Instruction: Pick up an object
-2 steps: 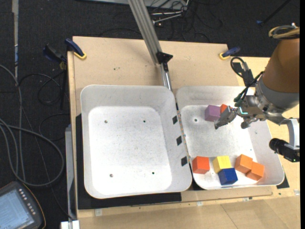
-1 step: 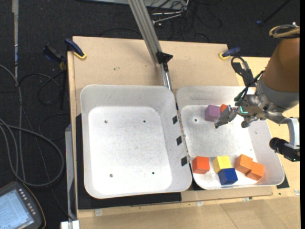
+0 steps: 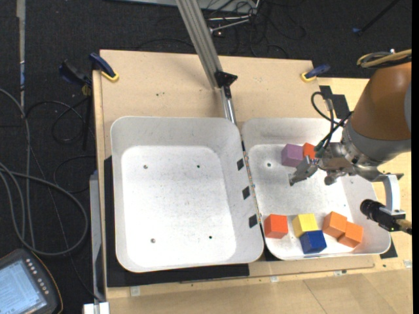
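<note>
While the arm [image 3: 383, 110] reaches in from the right edge of the frame, its gripper [image 3: 304, 172] hangs over the upper part of the right bin [image 3: 262, 136], just below and right of a purple block [image 3: 292, 154]. Two dark fingers [image 3: 300, 175] point down and to the left; whether they are spread or closed cannot be told from this angle, and nothing is seen between them. A small orange-red block [image 3: 309, 150] sits right of the purple one, touching it and partly hidden by the wrist. Along the lower edge of the right bin lies a row of blocks: an orange-red cube [image 3: 276, 226] at the left, then a yellow cube [image 3: 304, 224] with a blue cube [image 3: 313, 241] just below it and touching it, then two orange blocks [image 3: 344, 228] close together towards the lower right corner. The left bin [image 3: 124, 175] fills the centre-left of the frame. Both bins rest on a tan board [image 3: 163, 90] with yellow-tipped clamps [image 3: 105, 67] at its upper corners. A grey metal bar [image 3: 196, 28] slants down from the top centre to the gap between the bins.
</note>
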